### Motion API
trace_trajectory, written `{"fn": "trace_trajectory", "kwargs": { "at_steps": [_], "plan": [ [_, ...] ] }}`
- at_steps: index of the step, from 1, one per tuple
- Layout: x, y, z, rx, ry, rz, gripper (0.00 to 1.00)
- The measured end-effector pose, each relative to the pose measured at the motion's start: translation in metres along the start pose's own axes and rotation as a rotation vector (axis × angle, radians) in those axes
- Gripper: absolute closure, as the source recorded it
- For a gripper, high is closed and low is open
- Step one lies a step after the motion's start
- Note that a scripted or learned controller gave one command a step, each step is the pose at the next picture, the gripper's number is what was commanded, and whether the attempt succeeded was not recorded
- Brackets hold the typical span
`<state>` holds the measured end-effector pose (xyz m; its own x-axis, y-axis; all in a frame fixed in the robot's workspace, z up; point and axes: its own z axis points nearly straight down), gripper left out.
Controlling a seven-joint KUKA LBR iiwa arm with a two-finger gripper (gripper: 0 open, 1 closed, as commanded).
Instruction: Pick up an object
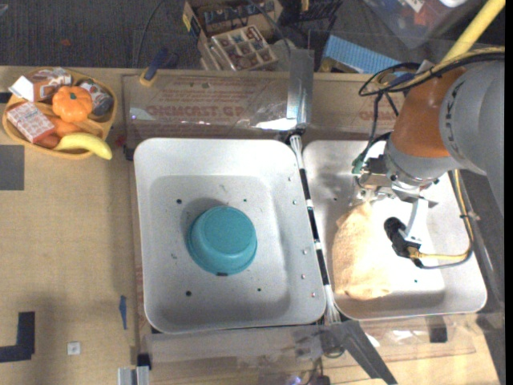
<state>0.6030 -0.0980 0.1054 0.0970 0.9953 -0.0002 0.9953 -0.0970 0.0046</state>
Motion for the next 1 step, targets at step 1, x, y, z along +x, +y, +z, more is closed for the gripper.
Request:
{"fn": "trace_trajectory", "kwargs": {
  "at_steps": [1],
  "plan": [
    [0.0218, -0.0276, -0.0995, 0.002, 0.000, -0.256, 1.00]
  ]
}}
